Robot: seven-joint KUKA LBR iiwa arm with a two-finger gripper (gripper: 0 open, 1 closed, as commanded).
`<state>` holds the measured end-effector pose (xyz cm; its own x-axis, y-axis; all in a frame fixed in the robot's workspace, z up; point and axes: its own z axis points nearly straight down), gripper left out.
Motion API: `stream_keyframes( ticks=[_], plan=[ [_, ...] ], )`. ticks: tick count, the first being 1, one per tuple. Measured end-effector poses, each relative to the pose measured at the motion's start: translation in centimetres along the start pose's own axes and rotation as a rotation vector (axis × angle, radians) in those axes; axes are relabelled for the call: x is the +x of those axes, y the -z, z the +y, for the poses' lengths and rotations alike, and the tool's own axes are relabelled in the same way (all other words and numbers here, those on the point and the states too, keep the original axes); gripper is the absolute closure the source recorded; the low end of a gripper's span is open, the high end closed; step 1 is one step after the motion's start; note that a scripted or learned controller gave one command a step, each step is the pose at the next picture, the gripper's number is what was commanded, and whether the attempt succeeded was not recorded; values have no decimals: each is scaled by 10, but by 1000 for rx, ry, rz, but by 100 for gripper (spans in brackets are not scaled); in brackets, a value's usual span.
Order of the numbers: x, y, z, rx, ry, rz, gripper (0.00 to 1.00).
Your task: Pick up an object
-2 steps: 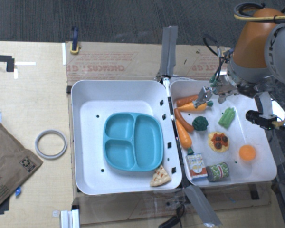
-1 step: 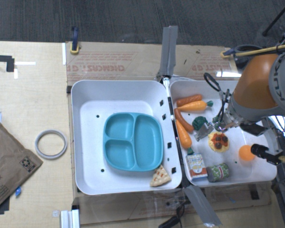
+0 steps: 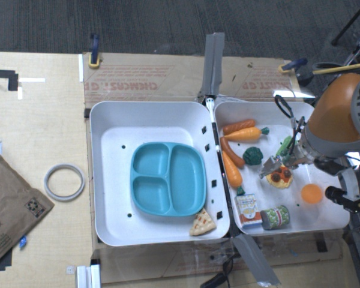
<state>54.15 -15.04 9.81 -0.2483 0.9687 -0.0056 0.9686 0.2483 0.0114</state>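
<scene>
Two fingers [image 3: 275,168] touching tart [image 3: 280,178].

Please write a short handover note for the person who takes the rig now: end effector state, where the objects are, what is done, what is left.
End effector: low in the right bin, over the small tart with berries; nothing is seen held.
Right bin: three carrots, broccoli, orange ball, small carton, green can.
Left bin: blue divided plate, pizza slice.
Done: approach only.
Left: grasp an object and lift it.
</scene>
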Motion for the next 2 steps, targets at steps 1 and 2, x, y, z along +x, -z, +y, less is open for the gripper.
stream_keyframes(
  ticks=[1,2],
  plan=[
    [-3,10,1,-5,-4,-7,100],
    [42,93,95,11,47,4,100]
  ],
)
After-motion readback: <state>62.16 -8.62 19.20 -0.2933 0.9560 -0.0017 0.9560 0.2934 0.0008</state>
